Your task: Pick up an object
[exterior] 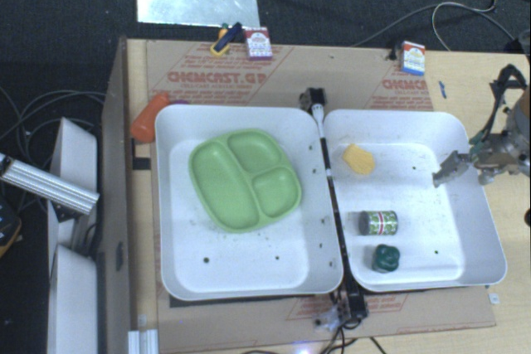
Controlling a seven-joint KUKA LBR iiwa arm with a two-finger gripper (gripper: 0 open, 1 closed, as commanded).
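White bins side by side on the bench; left bin (178, 261) holds a green divided plate (245, 178), right bin (477, 244) holds three small things; we treat those three as candidates since the task names no particular object.

Gripper (452, 168) sits at the right bin's right rim, toward the far side, apparently above the bin floor; we can't tell from this view how far the fingers are spread; nothing shows between them, so we judge it empty.

Key relation: all three candidates lie left of the gripper; yellow piece (359, 159) is roughly level with it, well apart, close to the divider between the bins; the can (378, 221) is left and nearer to us; the dark green object (385, 258) is nearer still, close to the bin's near wall.

Looks: the can lies on its side, long axis running left-right, green-and-red label, white ends; closing across its round body looks best, though it may roll. Yellow piece is a soft-looking lump, no clear axis. Dark green object is rounded and compact; shape too small to read.

Yellow piece looks like the straightest reach: a pure leftward move.
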